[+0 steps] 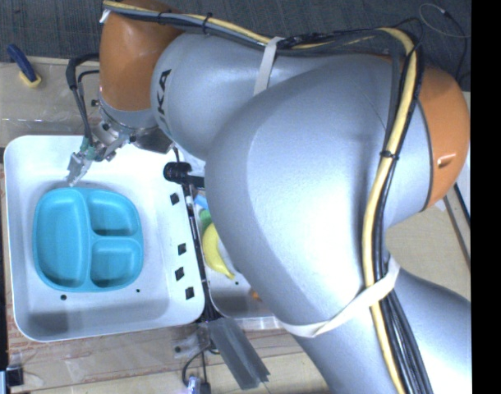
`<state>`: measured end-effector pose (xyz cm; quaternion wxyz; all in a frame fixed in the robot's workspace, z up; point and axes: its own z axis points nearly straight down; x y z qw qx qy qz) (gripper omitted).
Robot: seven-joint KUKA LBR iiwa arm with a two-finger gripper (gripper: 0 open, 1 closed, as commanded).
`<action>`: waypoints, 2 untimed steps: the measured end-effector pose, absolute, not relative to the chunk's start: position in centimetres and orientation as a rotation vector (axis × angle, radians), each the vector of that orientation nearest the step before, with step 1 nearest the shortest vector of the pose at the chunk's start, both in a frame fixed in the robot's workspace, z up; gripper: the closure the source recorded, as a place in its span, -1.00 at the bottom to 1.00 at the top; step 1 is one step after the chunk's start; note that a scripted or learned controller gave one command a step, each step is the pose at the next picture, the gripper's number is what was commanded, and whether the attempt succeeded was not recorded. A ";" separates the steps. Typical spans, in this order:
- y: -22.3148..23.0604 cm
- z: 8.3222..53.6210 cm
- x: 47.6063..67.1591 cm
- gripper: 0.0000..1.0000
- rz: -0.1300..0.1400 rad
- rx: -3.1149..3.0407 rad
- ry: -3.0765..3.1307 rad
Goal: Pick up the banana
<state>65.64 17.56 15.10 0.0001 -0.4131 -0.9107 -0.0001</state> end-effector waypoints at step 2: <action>17.6 15.1 65.6 -1.00 0.000 -1.296 -2.861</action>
